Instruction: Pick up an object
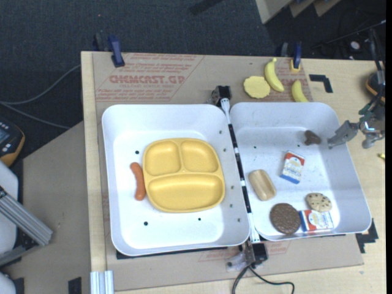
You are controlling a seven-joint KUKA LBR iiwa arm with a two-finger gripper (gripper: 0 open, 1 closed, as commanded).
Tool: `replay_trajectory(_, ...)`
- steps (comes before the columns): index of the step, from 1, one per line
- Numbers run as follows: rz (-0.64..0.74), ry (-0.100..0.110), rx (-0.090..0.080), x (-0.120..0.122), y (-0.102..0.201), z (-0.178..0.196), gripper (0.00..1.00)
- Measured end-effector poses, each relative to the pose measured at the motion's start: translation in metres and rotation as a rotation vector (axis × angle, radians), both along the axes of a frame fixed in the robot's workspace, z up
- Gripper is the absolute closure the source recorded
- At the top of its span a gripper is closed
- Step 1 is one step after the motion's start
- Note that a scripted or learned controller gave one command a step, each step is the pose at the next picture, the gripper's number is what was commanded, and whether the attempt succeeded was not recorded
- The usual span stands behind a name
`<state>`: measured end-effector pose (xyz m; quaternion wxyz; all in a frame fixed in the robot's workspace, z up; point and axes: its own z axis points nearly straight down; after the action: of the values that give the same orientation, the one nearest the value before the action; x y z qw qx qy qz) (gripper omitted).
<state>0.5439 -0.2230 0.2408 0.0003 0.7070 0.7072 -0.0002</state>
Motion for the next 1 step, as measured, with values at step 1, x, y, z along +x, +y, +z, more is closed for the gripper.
replay_trajectory(1, 0.005, 0.000, 0.001, 0.0651, 0.0320, -0.0938, 0.00)
